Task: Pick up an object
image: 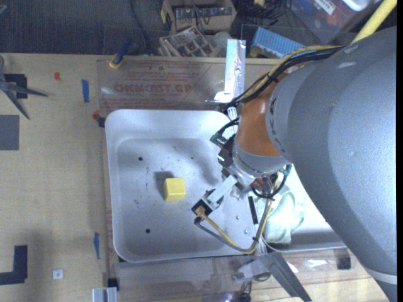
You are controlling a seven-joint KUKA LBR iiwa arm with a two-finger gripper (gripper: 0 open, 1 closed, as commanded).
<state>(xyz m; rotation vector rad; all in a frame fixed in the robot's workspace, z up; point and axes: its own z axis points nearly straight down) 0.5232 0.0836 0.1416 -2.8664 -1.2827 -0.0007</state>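
Yellow block (174,189) lies flat, near-square, edges slightly skewed.

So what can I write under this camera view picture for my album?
Grey robot arm leans over a white bin with a small yellow block lying on its floor.

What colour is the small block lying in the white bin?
The block is plain yellow, clearest in the camera view.
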